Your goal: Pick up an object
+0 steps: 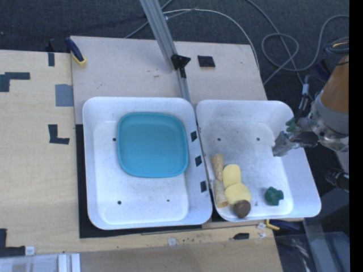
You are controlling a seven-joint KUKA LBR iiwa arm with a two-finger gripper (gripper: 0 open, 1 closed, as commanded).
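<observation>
Hovering over the right bin's [295,152] edge, the gripper [282,146] has a can't-tell grip, green toy [273,195] just below it.

No text, label, brand, number or sign can be read anywhere. The dark tape patches [63,94] on the worktop [34,169], left of the blue plate [152,144], are plain shapes and bear no lettering.
</observation>
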